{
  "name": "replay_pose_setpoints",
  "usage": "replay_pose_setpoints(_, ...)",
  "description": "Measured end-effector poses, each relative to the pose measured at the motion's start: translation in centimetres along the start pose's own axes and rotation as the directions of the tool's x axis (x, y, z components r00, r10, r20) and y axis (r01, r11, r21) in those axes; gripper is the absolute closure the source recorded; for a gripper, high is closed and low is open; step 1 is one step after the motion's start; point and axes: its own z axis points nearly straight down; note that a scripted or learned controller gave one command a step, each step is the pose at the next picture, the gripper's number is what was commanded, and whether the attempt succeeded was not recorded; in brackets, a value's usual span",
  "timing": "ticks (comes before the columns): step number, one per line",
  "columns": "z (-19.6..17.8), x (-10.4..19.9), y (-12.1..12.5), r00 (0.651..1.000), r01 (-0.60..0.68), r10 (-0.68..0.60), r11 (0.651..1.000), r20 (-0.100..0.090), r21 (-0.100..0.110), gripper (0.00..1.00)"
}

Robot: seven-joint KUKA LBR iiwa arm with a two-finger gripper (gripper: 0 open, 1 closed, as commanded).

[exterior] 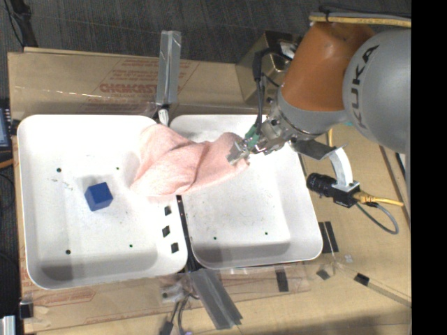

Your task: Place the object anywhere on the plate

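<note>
A pink cloth (178,162) lies draped over the divider between the two bins, with its left part in the left bin (42,243) and its right end raised over the right bin (244,218). My gripper (242,151) is at that raised right end, its fingers shut on the cloth's edge. The cloth is stretched up toward the fingers. A small blue cube (99,195) sits on the floor of the left bin, left of the cloth and apart from it.
A grey metal post (167,75) stands behind the bins at the divider. Brown cardboard (84,75) lies behind the left bin. The arm's orange band and grey body hang over the right bin's far right corner.
</note>
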Motion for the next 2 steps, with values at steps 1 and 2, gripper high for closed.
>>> replay_pose_setpoints(1,5.3,0.2,0.2,1.000,0.009,-0.009,1.000,0.000,0.002,1.00)
replay_pose_setpoints(2,6.0,5.0,1.5,0.914,0.405,-0.405,0.914,0.000,0.002,1.00)
